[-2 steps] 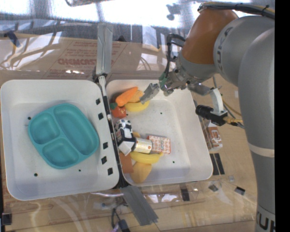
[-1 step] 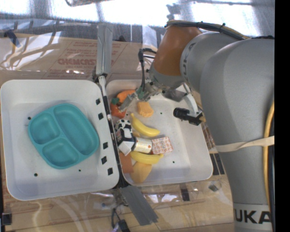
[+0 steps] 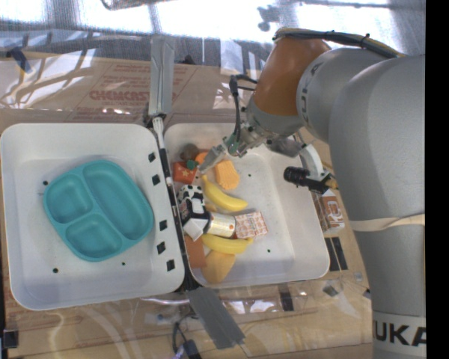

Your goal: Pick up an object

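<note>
Pincer (image 3: 215,155) tips blurred; arm (image 3: 359,103) hides bin (image 3: 292,253) corner.

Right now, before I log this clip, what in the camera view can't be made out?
- Gripper: too small and blurred over the pile to tell its state or whether it touches anything.
- Round orange-red toy and the items by the right white bin's left wall: overlapping, identities unclear.
- Small patterned packet: print too small to read.
- Lower yellow banana: partly covered by a white cylinder.
</note>
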Tool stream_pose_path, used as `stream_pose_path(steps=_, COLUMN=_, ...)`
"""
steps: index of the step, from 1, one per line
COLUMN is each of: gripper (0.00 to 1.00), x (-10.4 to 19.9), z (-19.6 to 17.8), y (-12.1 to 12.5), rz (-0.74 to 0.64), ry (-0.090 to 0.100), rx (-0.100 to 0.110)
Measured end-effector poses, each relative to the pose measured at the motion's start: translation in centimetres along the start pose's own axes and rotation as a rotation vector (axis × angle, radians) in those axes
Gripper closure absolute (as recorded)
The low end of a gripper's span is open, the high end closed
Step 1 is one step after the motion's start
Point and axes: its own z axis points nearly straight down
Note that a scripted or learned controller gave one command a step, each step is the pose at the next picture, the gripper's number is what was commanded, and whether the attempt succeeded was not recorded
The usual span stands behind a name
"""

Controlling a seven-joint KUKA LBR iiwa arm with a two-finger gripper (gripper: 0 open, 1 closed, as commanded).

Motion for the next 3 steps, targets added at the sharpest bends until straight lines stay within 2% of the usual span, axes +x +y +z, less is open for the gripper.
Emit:
stream_pose_path(steps=1, gripper=0.0, x=-0.3, z=2.0, y=0.2, rz=0.177, ry=0.004, rx=0.014)
stream_pose_path(steps=2, gripper=1.0, x=-0.3, z=0.9, y=0.3, rz=0.172, ry=0.005, rx=0.016)
stream_pose_path(steps=3, gripper=1.0, x=4.8, z=-7.9, y=3.6, rz=0.213, ry=-0.001, rx=-0.006)
